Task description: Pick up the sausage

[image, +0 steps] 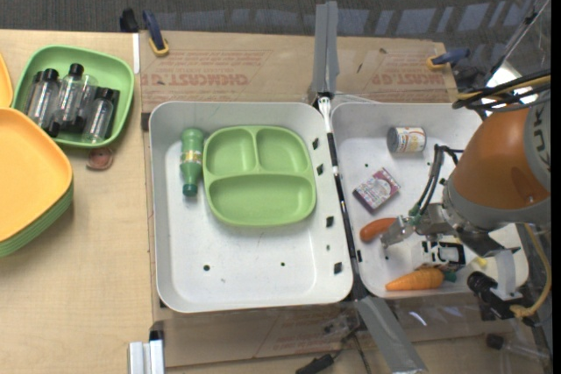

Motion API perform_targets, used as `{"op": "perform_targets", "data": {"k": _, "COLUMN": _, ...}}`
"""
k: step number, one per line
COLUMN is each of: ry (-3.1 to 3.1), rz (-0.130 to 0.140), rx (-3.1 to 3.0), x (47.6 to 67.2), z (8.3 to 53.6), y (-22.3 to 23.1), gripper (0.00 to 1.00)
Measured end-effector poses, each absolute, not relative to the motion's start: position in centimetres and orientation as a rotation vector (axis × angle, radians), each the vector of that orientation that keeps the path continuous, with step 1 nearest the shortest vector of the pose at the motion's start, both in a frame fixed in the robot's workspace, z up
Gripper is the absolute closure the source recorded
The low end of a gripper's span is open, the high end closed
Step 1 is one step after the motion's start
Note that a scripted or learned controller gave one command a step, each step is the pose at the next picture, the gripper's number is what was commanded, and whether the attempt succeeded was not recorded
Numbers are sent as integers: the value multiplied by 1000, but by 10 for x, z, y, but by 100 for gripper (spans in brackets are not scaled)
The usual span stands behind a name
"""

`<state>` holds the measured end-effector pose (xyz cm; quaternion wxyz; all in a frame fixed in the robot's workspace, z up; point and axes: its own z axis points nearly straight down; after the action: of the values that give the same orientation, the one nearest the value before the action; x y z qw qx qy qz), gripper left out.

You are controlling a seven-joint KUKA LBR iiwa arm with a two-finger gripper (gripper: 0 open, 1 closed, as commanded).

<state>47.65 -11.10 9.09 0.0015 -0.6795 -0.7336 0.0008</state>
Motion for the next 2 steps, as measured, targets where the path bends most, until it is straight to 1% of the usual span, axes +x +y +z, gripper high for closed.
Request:
{"op": "perform_targets", "data": {"k": 1, "ry": -2601, "rz": 1, "rx": -1761, "x": 523, "z": 91, "y": -96, "gripper": 0}}
{"op": "perform_targets", "data": {"k": 2, "ry": -2595, "rz": 1, "rx": -1769, "x": 522, "z": 100, "y": -97, "gripper": 100}}
